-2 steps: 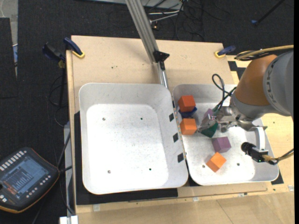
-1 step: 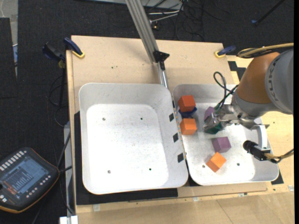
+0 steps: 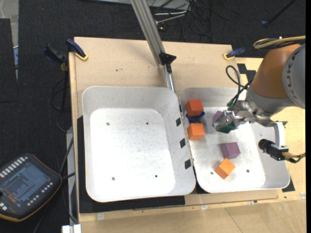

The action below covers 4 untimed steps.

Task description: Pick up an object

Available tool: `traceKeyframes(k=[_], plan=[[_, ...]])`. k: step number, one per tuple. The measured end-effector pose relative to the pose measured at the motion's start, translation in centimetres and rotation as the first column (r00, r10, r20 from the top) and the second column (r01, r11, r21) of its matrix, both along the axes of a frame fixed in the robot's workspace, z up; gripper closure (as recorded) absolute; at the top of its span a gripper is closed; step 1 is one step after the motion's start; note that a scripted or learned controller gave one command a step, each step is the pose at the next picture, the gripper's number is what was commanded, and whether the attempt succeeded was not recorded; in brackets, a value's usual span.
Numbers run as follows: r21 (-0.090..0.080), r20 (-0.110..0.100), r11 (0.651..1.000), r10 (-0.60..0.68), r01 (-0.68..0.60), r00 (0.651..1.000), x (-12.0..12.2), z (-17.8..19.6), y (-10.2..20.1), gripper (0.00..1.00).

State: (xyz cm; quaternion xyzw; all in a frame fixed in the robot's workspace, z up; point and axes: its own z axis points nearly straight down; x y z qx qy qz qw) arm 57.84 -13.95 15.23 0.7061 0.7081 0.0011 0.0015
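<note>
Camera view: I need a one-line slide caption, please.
Gripper low in the right bin among orange and purple blocks.

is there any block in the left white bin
No, the blocks, such as the purple cube and the orange cube, all lie in the right white bin.

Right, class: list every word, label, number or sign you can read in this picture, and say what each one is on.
None can be read.
The handheld controller at lower left has a lit screen; its contents are too small and blurred to read.
The blocks and both bins show no visible markings.
</note>
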Motion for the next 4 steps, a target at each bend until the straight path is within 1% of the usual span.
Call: traceKeyframes(k=[1,2,3,4], plan=[[-0.001,0.003,1.000,0.001,-0.001,1.000,-0.3,6.2,0.3,1.00],[-0.002,0.003,1.000,0.000,0.000,1.000,0.1,12.3,-0.3,1.00],[0.002,-0.005,1.000,0.005,-0.005,1.000,1.5,10.9,5.6,1.00],[0.002,-0.003,1.000,0.006,-0.006,1.000,3.2,10.0,11.7,1.00]])
